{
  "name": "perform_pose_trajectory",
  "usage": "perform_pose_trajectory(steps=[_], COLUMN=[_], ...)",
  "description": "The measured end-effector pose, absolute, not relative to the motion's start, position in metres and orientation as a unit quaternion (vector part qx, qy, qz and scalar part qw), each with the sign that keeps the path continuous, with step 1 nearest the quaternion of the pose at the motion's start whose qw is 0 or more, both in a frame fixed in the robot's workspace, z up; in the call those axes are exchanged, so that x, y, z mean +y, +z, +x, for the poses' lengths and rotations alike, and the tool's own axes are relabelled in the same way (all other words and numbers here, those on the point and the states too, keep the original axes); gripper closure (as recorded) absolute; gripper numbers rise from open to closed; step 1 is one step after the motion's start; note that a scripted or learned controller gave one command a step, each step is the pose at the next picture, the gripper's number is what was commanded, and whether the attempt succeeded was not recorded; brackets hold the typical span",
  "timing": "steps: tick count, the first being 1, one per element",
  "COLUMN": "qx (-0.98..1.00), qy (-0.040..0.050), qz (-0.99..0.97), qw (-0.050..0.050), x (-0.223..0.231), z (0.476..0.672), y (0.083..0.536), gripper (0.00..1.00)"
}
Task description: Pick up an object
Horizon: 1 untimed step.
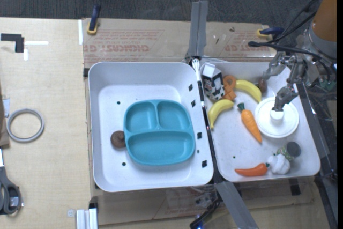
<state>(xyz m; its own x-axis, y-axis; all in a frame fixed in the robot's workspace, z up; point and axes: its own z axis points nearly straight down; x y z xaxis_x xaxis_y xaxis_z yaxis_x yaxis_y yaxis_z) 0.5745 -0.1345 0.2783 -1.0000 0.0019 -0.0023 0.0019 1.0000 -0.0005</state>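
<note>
White bin [308, 161], round white plate [277, 119]

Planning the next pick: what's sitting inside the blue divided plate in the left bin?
The blue divided plate shows three bare blue compartments with nothing lying in them. A small brown round object sits outside it, against its left edge. The bin floor beneath the plate is covered.
</note>
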Motion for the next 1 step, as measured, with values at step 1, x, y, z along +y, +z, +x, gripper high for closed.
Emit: perform_pose_trajectory(steps=[1], qx=[0.997], qy=[-0.0001], qz=[-0.082], qw=[0.001], x=[-0.1398], z=[0.5969], y=[0.1392], gripper=[0.0])
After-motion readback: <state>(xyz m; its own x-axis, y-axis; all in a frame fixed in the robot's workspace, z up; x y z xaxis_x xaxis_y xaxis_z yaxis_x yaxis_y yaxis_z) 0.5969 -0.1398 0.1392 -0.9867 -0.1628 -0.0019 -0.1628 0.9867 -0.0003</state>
